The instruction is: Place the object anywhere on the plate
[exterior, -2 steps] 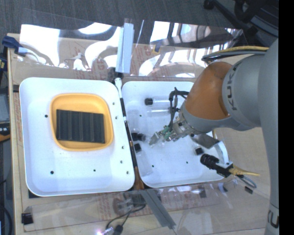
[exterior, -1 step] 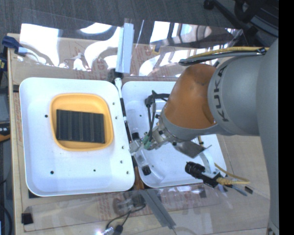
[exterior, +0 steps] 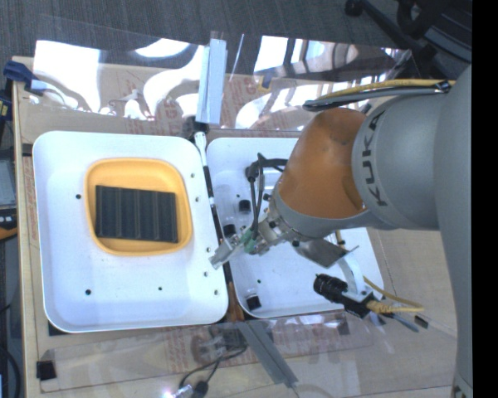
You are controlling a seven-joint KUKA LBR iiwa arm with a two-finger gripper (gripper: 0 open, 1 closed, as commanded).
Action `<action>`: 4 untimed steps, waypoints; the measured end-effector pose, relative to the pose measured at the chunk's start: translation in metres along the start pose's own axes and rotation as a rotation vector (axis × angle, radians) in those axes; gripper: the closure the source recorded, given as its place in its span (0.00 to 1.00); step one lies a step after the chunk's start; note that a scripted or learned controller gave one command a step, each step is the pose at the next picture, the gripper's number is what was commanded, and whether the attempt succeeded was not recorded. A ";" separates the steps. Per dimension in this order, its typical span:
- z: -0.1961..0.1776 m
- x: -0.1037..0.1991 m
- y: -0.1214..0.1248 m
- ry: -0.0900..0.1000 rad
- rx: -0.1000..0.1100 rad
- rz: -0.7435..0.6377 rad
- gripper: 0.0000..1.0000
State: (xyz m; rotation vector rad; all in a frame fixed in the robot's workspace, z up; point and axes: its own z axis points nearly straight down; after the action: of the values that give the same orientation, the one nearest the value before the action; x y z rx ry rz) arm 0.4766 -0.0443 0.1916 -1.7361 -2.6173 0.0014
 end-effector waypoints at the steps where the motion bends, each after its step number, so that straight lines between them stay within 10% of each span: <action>1: -0.010 0.000 0.001 0.001 0.002 -0.002 1.00; 2: -0.010 0.000 0.001 0.000 0.002 -0.003 0.00; 3: -0.002 0.038 0.016 0.001 0.002 0.012 0.00; 4: -0.012 0.037 0.017 0.001 0.003 0.010 1.00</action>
State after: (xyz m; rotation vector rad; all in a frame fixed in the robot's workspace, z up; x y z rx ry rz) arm 0.4776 -0.0033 0.2036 -1.7479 -2.6061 0.0042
